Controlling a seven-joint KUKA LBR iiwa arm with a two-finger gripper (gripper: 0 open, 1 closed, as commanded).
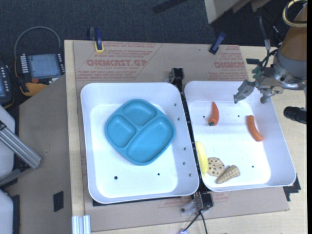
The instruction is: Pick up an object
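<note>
- Orange carrot (213, 113) lies in the right bin (273, 177), a sausage (254, 128) near it.
- We see the gripper (252, 94) above both, fingers apart, holding nothing.
- Banana (201, 156), cookie (214, 165) and cone (228, 173) sit nearer us.
- Blue tray (140, 130) fills the left bin (92, 130).

bright, even overhead light. both white bins (92, 130) near blown out, floors glaring, little surface detail. soft short shadow under blue divided plate (140, 130) toward lower right. dark carpet (136, 9) at top underexposed, grain visible. overall focus soft, low resolution; red print on cardboard sheet (146, 57) slightly fuzzy. arm (292, 57) at right edge mildly blurred. bright highlight at top right corner. slight slanted perspective.
</note>
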